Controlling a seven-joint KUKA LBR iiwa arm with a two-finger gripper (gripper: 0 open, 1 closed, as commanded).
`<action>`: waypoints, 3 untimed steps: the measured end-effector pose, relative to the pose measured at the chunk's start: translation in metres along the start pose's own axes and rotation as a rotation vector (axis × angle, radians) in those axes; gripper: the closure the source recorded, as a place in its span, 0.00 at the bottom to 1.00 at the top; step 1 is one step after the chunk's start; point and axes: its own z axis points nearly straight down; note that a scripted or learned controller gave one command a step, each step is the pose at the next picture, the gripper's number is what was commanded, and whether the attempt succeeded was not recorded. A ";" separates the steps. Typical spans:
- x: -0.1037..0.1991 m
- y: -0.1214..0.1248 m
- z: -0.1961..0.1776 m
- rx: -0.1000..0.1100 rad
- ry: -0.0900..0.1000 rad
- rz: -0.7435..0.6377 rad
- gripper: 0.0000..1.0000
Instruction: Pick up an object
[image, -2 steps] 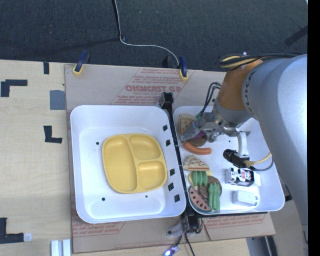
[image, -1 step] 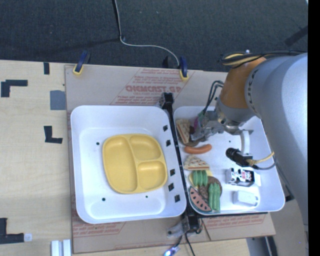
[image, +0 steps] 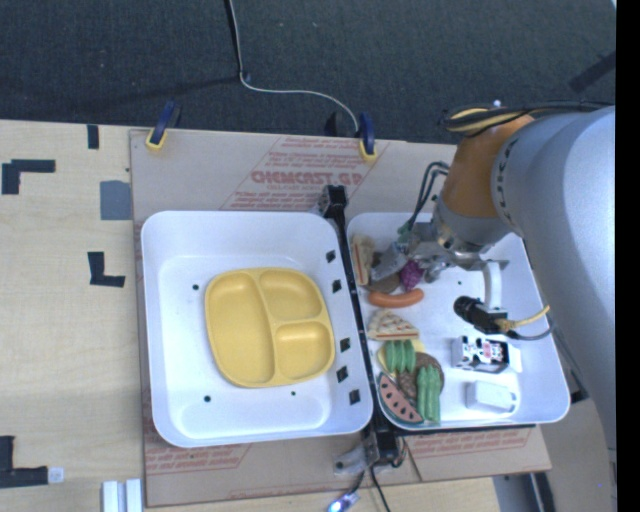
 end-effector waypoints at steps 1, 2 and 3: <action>0.000 0.000 -0.009 0.002 -0.001 -0.001 1.00; 0.000 -0.001 -0.009 0.003 -0.002 -0.001 0.00; 0.000 -0.002 -0.017 0.007 -0.001 -0.002 1.00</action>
